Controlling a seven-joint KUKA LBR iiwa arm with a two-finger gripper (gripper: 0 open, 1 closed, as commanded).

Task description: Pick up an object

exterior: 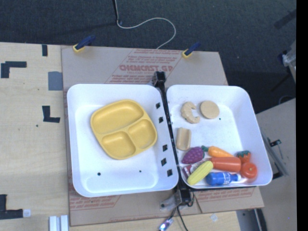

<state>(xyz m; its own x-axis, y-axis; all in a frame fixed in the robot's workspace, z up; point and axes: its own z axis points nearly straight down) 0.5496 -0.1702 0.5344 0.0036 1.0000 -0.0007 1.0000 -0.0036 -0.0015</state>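
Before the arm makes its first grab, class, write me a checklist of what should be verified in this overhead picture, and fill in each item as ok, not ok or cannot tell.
1. Objects available to pick: ok. The right bin holds toy food.
2. An isolated target exists: ok. The round cookie lies apart from its neighbours, the croissant just left of it.
3. Clutter at the near edge: not ok. The corn, grapes, carrot, tomato and blue bottle crowd together, touching.
4. Left bin contents: ok. The yellow divided plate lies flat.
5. Gripper readiness: cannot tell.
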